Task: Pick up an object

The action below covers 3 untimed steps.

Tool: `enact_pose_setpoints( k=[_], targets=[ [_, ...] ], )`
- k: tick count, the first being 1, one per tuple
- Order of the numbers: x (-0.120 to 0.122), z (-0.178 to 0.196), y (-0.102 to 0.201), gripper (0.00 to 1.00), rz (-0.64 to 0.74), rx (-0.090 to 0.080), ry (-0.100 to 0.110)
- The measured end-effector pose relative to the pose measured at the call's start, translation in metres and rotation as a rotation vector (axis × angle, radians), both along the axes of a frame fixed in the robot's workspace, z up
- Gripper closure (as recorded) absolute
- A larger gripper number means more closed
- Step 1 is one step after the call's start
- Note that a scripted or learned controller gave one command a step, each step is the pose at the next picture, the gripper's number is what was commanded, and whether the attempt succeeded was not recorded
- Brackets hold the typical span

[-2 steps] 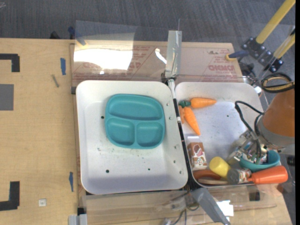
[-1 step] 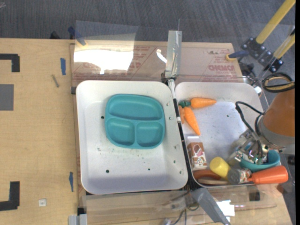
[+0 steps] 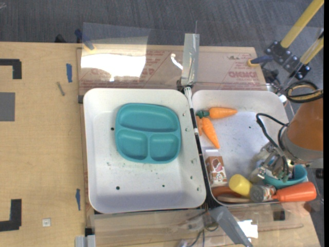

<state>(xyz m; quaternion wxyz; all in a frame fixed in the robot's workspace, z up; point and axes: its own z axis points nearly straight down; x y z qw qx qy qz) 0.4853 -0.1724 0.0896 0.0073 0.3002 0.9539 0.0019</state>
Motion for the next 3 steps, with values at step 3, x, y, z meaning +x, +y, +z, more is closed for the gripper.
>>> enact_pose_setpoints(
  k=[3],
  targets=[
    [0.0055,-0.0008,-0.0093,0.0,0.26,0.03,0.0]
  ],
)
